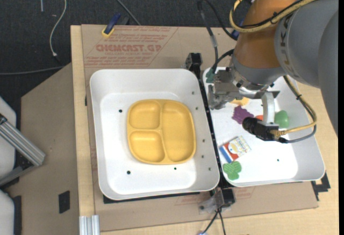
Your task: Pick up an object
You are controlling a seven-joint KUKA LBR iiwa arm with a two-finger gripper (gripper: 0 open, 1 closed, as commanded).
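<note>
From my end the pick is not done. The arm (pixel 269 29) is in over the right bin (pixel 279 166), and the gripper (pixel 217 95) is low at the far left corner of that bin, just beside the wall it shares with the left bin (pixel 107 121). The wrist hides the tip, so I cannot tell whether the gripper is open or closed, and I see nothing held in it.

All the loose things look to be lying on the bin floor:
- a purple piece (pixel 239 114) is near the middle of the right bin, just beside the gripper and nearest to it
- a small yellow bit (pixel 242 101) sits just behind the purple piece
- a green ball (pixel 281 119) lies toward the right side
- a printed packet (pixel 236 148) lies along the left wall, nearer the front
- a green ridged piece (pixel 232 169) is at the front left corner, touching or nearly touching the packet
- a yellow plate (pixel 161 132) lies flat in the middle of the left bin, well apart from the gripper

My reading is that we are at the reach or descent stage. Closing on one thing, most likely the purple piece or the yellow bit, and lifting it clear of the floor both remain to be done. So close to the bin wall, I would watch for a miss
</note>
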